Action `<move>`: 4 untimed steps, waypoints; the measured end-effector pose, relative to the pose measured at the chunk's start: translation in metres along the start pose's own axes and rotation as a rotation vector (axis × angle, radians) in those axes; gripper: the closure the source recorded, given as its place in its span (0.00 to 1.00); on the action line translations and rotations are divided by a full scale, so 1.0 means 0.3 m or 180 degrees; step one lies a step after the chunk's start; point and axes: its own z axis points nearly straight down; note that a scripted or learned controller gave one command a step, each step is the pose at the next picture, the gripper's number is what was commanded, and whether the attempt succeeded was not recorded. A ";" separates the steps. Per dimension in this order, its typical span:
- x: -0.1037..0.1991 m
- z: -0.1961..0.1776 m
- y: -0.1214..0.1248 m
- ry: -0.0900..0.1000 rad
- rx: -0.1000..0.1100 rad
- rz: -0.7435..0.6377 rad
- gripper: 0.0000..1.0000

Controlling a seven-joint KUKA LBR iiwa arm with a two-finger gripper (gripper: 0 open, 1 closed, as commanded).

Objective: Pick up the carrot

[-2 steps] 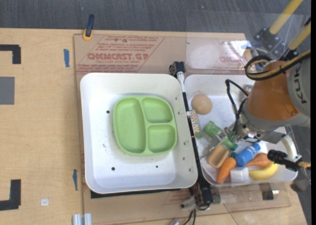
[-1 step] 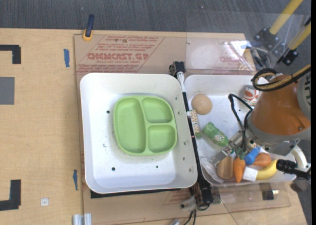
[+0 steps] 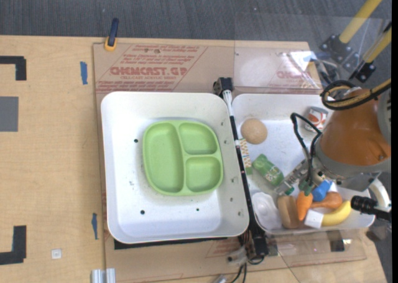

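Left bin [image 3: 118, 170]: a green three-compartment plate [image 3: 182, 157] near its centre. Right bin [image 3: 273, 104]: a tan ball [image 3: 254, 130] toward the far left corner, a green bottle-like item [image 3: 268, 171] near the left wall at mid-depth. At the near edge, a cluster: white cup [image 3: 263, 206], brown piece [image 3: 287, 211], carrot [image 3: 303, 204] upright among them, blue piece [image 3: 321, 191], yellow banana [image 3: 336, 214]. Gripper [image 3: 309, 179] just above the carrot's green top; jaw opening impossible to tell.

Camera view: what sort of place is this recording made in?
Probably a robot lab test bench: two white bins on a wooden bench, toy food like a carrot and banana, grey carpet behind.
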 end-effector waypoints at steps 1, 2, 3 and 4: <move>0.001 0.002 -0.001 0.0005 0.0004 0.0001 0.00; 0.029 0.039 -0.001 0.0037 0.0041 0.0817 0.00; -0.010 0.040 -0.032 0.0053 0.0033 0.0038 0.00; -0.023 -0.001 -0.023 0.0011 0.0004 0.0049 1.00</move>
